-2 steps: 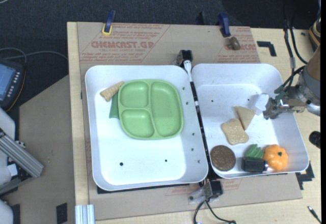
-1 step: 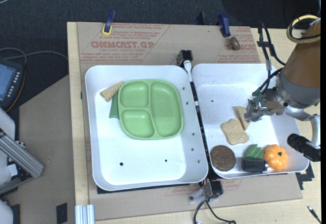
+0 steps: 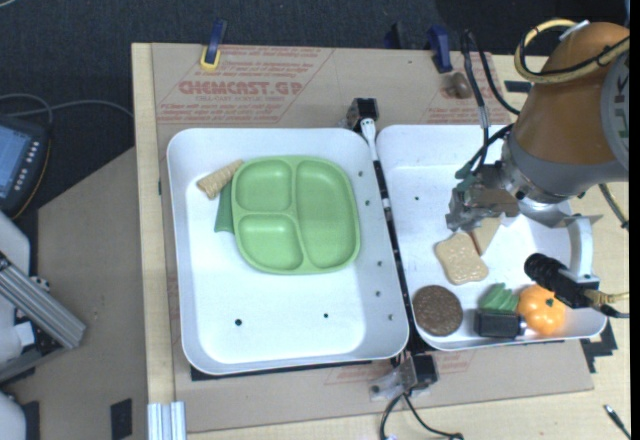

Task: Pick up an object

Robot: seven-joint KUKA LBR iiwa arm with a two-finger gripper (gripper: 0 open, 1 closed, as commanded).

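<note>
Two white bins, gripper (image 3: 478,211) in the right one, its state unclear
Left bin (image 3: 200,258): smooth green divided plate (image 3: 296,213); right bin (image 3: 420,168): speckled toast (image 3: 460,259), round brown cookie (image 3: 438,309)

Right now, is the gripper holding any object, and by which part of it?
It cannot be told. The gripper is low in the right bin, just above the cracker, but no object shows between its fingers.

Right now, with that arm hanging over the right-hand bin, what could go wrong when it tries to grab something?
The tool hangs just above the tan bread-shaped piece. That piece lies flat, so the grab could slide off it.

The brown round disc, the green block and the orange fruit crowd the bin's near corner. A reach there might knock neighbours or catch two at once.

The bin's wall is close by; a push could jam pieces against it.
</note>
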